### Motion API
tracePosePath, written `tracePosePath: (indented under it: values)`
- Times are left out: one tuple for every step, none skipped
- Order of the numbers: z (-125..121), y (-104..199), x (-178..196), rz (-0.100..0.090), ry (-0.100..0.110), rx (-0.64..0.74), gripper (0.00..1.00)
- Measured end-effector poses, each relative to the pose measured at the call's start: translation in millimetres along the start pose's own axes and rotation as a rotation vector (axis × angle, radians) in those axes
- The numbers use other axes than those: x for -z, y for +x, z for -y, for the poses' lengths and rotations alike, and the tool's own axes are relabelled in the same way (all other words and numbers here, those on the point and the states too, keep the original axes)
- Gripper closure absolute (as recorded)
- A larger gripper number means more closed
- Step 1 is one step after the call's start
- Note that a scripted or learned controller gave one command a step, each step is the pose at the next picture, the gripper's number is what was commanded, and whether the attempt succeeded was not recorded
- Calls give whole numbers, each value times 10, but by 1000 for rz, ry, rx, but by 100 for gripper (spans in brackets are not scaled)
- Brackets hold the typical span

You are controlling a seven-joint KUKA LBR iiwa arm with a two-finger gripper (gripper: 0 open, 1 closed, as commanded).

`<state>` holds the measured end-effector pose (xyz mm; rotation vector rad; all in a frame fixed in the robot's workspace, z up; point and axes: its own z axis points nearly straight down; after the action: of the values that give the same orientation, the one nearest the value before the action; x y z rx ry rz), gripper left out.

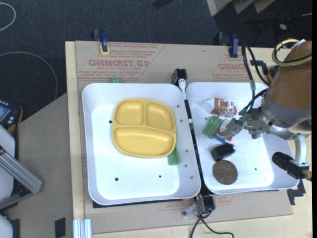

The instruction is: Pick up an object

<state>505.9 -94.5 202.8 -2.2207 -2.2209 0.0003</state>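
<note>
Green object (212,126) lies beside gripper (231,129), whose grip I cannot tell; black object (222,151) near.

Bright, even light (soft shadows).

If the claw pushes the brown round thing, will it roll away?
Probably not. The brown disc lies flat on the right bin, so it would more likely slide than roll. It looks thin and low, so pinching it from above may be tricky. It seems light, though that's a guess.

Yellow divided plate (144,128) in left bin (99,172); gripper (231,128) low over right bin (257,180) beside green object (212,127).
</note>
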Motion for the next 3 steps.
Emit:
tracePosePath:
  values:
    - [307,-17,-1049,-3,13,-2,0]
    - [265,-21,-887,1,-3,-3,100]
    - [265,-286,-1189,0,0,-2,100]
